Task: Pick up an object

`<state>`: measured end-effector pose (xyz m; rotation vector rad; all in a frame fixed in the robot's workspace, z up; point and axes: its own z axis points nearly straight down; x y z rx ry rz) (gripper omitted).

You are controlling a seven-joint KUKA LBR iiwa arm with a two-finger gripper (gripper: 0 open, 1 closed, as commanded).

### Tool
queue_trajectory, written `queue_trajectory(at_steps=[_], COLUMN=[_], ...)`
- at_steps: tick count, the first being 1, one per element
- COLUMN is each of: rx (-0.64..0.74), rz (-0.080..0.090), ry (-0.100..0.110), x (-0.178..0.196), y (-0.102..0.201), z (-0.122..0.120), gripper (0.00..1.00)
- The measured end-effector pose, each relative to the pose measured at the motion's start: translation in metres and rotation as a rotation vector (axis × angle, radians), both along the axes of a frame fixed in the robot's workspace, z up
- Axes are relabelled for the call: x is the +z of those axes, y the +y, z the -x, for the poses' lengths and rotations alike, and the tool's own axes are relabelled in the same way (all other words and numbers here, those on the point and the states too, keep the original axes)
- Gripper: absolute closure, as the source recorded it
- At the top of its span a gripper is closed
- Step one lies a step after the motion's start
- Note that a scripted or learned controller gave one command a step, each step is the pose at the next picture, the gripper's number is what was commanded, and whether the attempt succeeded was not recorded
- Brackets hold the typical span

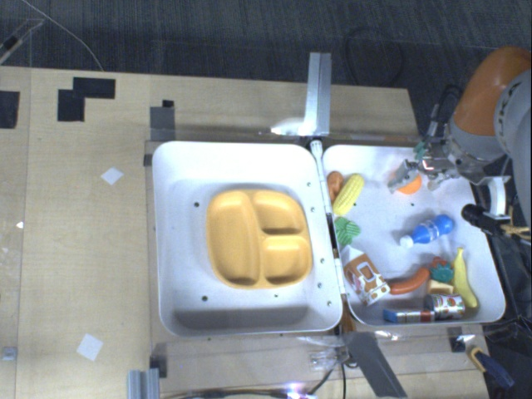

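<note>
We see claw [420, 171] at right bin's [490, 302] far edge, orange piece [408, 186] just beneath — grip state unclear. Bottle [429, 231], corn [347, 194], banana [461, 279] also there; left bin [179, 223] holds yellow tray [256, 238].

On my feed the left bin [170, 223] holds a yellow divided tray [256, 238], sitting about in its middle. Both bins rest on a pale wooden bench [75, 248], where I can see black squares [83, 96] near its far left edge and a few small pale patches [111, 175]. A grey metal post [318, 94] stands behind the seam where the bins meet. Dark carpet [249, 15] lies beyond.
</note>
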<state>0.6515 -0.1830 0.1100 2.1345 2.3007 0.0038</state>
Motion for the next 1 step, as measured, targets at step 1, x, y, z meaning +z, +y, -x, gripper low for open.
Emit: queue_trajectory(at_steps=[1], rx=[0.024], rz=[0.001], ry=[-0.003], x=[-0.0218], y=[-0.0039], z=[-0.0200], gripper=[0.00])
